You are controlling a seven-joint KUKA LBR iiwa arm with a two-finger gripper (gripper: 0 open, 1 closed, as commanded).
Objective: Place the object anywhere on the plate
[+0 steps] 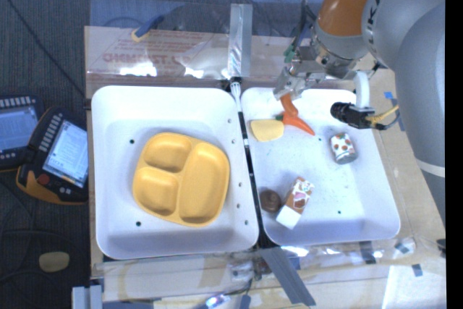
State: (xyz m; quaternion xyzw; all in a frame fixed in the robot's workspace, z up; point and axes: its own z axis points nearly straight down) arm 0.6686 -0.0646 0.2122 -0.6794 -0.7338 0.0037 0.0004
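While the grey arm with its orange band reaches in from the right, its gripper (289, 99) hangs low over the far left corner of the right bin (376, 217), directly above an orange carrot-shaped toy (296, 118). The carrot's upper end meets the fingertips — it looks pinched between them, though the exact grip is hard to make out — and its pointed end slants down toward the bin floor, beside a pale yellow rounded piece (267, 129) that lies close to the divider between the bins. Further right in the same bin a small red-and-white can (343, 147) lies on its side, and nearer the front edge sit a small carton (295, 202) with red print and a dark brown round object (270, 200), just beside each other. The left bin (116, 112) holds the yellow plate (181, 177) — a sectioned dish with three compartments, sitting near the bin's middle, well apart from the carrot.
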